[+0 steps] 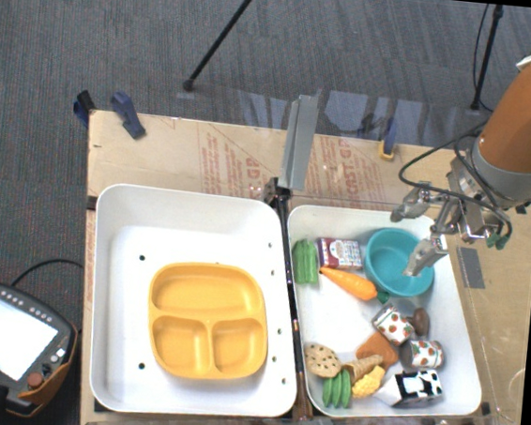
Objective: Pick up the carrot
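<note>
Currently hand (429,245) hovers above teal bowl (394,267), upper right of frame; finger spread unclear, cannot tell. Carrot (349,284) lies free just left of bowl, ungrasped.

Orange carrot (349,284), teal bowl (399,262), yellow tray (207,321), black-and-white cow-patterned block (417,386), white bins (112,238)

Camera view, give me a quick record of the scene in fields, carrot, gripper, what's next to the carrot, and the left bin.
carrot: lies flat in the right bin, untouched
gripper: above the teal bowl, fingers open, holding nothing
carrot's neighbours: green vegetable to its left, purple carton above it, bowl to its right
left bin: holds a yellow divided plate
</note>
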Available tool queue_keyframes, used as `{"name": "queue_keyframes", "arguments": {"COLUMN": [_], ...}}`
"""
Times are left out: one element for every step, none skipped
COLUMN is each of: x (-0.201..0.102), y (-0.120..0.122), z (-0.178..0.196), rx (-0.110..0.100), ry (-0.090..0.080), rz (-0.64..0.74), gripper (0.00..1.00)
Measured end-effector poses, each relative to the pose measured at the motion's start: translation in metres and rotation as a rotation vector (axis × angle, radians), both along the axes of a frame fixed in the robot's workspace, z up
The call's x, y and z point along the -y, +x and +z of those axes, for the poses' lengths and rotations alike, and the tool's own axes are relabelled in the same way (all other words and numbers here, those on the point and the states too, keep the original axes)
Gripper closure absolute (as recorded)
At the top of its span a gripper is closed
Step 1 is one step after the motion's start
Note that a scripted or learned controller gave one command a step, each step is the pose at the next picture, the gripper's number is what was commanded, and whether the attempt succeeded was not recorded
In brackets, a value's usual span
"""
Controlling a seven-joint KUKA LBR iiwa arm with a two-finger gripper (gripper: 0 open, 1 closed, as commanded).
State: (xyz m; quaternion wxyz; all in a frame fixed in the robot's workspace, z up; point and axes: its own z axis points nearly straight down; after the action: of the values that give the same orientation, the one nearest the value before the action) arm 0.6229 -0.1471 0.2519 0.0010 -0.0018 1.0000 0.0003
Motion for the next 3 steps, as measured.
{"name": "queue_keyframes", "arguments": {"x": [-0.014,-0.049,-0.068], "y": [-0.034,-0.056,-0.011], "z": [-0.121,-0.167,-0.164], "rx": [-0.013,-0.008,0.000], "ry": [0.003,0.003,0.001], "rz": [0.016,-0.072,-0.174], "gripper": [0.00,0.00,0.00]}}
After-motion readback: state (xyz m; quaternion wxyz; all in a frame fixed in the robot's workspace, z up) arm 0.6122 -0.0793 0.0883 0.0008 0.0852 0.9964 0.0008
